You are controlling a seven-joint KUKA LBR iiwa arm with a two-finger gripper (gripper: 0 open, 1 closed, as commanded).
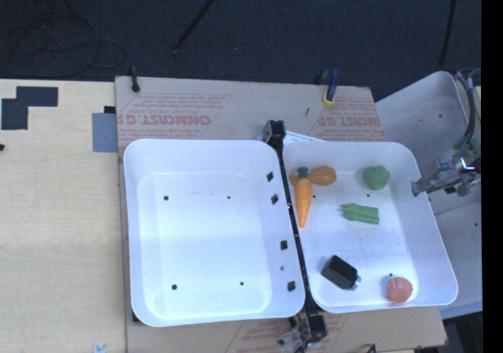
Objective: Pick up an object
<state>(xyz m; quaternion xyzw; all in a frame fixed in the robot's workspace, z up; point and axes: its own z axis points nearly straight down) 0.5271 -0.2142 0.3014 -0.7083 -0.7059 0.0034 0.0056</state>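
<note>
The gripper (442, 178) sits at the right bin's (428, 222) outer rim, and nothing stands between it and the bin floor. Nearest to it lies the green lump (376, 177); a little beyond and lower, the green bean (361, 214). Farther across, against the divider (287, 210), the carrot (302, 196) and orange piece (322, 176) touch, leaving no gap there. Toward the near wall, the black block (340, 273) and pink ball (398, 288) lie apart with a passage between them. Past the divider, the left bin (141, 186) offers a wide bare floor.

Right bin (428, 226) holds carrot (302, 199), two green pieces, black block (341, 273), reddish ball (398, 289).
</note>
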